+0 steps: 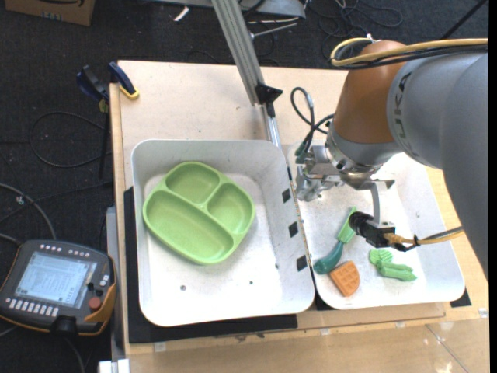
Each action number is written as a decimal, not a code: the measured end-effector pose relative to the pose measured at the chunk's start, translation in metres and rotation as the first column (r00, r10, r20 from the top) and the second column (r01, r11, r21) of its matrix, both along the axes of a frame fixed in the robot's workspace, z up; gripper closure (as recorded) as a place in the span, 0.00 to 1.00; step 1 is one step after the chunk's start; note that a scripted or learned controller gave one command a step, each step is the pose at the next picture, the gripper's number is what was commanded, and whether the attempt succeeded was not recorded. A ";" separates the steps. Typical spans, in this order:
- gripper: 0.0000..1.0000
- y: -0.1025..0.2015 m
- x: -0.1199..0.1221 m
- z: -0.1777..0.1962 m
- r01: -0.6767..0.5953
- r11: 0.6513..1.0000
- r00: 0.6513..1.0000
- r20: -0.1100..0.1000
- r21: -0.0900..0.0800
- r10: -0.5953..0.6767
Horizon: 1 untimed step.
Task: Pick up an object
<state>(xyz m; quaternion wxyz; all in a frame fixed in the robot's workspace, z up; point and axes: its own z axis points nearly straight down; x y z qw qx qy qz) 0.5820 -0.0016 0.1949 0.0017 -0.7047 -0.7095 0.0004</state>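
My gripper [309, 182] hangs low over the left side of the right bin [435, 286], close to the wall between the two bins. Below and to its right lie three small objects on the bin floor: a teal curved piece [334, 249], an orange waffle-like piece [346, 278] and a light green piece [390, 263]. The gripper is apart from all three, and nothing shows in its grasp. A light green divided plate [198, 210] lies flat in the left bin [155, 301].
The grey arm with its orange band [373, 92] covers the upper part of the right bin. A slanted metal pole [241, 45] stands behind the bins. A teach pendant [54, 282] lies on the floor at the left.
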 end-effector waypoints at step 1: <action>1.00 0.012 0.032 0.046 0.002 1.000 1.000 0.010 -0.002 -0.002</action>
